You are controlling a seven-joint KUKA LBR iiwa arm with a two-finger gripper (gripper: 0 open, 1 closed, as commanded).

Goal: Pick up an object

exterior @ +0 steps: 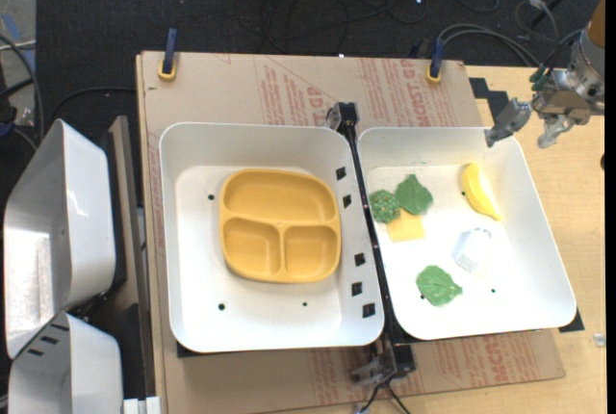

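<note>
- Nearest us, a green leaf (439, 286) lies in the right bin (549, 239).
- We judge the banana (478, 190) light and smooth; take it across its middle.
- Our gripper (528, 126) hangs spread, empty.

Two bins side by side on the table (250, 80). In the left bin (183, 239), a divided tray (281, 224) near the middle. In the right bin (539, 239), a banana (479, 190) toward the back right, two leafy pieces (402, 199) left of it, a cheese slice (405, 228) just in front of those, a pale cup (473, 249) right of the cheese slice, another leafy piece (438, 286) nearest the front. Above the right bin's back right corner, the end effector (529, 125).
</note>
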